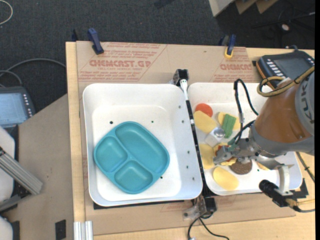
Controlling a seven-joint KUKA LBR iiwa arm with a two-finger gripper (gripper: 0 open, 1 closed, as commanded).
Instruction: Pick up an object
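We had the arm reaching in from the right, its orange band over the right bin, and the gripper was down low among the clutter there. Whether it had closed on anything, we could not tell; the wrist and cables hid that end from us. Around it we saw a pile of small objects: a red-orange round piece near the bin's far left, a pale yellow piece just beside it, a green block next to that, and a small silvery item in between. Closer to us lay a yellow oval, with a brown disc just beside it, touching or nearly so. Over in the left bin, a teal divided plate sat flat, three compartments facing up, well apart from the gripper.
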